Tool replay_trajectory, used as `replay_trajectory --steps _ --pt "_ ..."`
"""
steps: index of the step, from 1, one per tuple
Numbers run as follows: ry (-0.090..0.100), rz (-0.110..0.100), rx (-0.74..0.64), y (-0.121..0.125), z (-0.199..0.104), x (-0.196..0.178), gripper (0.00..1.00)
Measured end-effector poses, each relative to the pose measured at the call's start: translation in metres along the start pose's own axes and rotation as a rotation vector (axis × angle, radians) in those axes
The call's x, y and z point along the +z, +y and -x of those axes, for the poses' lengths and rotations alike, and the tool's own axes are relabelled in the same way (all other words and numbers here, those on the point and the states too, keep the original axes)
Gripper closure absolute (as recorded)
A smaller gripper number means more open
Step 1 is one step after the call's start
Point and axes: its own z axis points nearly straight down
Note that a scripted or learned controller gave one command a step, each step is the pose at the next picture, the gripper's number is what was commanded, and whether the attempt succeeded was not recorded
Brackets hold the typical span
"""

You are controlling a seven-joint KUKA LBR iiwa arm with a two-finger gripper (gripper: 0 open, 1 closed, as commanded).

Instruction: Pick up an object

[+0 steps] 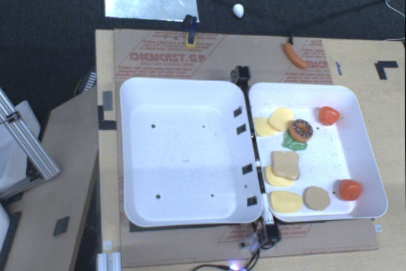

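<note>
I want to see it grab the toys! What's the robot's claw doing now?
Gripper: cannot be told from this picture. The toy food lies in the right bin, with nothing gripping it.

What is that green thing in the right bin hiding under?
The green piece lies under a round brown and orange toy, which covers most of it. Only its lower edge shows, so its full shape cannot be told.

One fixed camera looks down at a slant from well above the desk [158, 47], far enough to take in both white bins [184, 155] and dark floor beyond.
</note>
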Motion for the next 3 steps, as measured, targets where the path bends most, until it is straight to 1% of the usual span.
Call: replay_trajectory --steps 1,2,3 --pt "-0.001 0.004 -0.001 -0.102 -0.01 -0.003 1.0" --pt "0.002 0.0 -0.001 -0.157 -0.011 -0.001 1.0" --pt "0.0 0.0 -0.005 -0.122 -0.002 0.0 1.0"
